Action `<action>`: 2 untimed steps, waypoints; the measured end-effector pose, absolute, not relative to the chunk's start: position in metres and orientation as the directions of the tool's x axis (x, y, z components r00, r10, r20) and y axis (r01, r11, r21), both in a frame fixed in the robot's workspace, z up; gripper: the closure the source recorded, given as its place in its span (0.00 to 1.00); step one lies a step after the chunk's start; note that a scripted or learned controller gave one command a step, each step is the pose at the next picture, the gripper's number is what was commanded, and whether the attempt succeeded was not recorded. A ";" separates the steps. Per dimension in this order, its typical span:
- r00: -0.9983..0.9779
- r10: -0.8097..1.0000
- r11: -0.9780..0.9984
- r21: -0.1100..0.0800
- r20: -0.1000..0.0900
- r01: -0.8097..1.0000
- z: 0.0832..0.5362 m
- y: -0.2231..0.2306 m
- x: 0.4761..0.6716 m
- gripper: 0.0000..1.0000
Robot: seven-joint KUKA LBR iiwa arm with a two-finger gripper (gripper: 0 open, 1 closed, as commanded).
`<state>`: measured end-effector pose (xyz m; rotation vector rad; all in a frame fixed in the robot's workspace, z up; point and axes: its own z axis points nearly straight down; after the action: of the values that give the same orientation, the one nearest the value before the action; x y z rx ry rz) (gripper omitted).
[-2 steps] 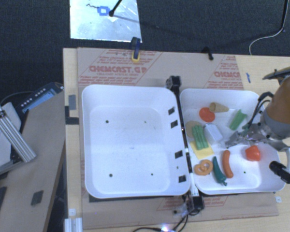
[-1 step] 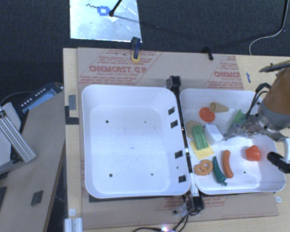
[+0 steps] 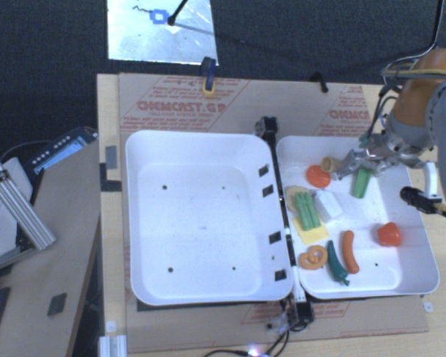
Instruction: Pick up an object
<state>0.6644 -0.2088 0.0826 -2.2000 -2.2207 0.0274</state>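
My gripper [image 3: 366,163] hangs over the back of the right bin [image 3: 416,274]. A short green cylinder [image 3: 361,184] sticks out from between its fingers, tilted slightly, with its top end hidden by the gripper, which is shut on it. Just left of it lie a red tomato [image 3: 318,175] and a small tan piece [image 3: 328,163]. Toward the middle of the bin are a green bean bundle [image 3: 307,209], a white block [image 3: 328,204] and a yellow slice [image 3: 313,232].
Nearer the front of the right bin lie an orange pretzel [image 3: 312,257], a dark green pepper [image 3: 337,262], an orange-red sausage [image 3: 348,251] and a red piece [image 3: 389,233]. The left bin [image 3: 145,155] adjoins it across a black-clipped divider [image 3: 279,199]. The arm [image 3: 424,110] enters from the right.
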 end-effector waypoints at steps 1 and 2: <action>-0.006 1.000 0.006 -0.011 -0.001 1.000 0.094 -0.208 0.666 1.00; -0.005 1.000 0.005 0.011 -0.003 1.000 0.166 -0.207 0.671 1.00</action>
<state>0.6711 -0.2068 0.1660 -2.2228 -2.2340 -0.0079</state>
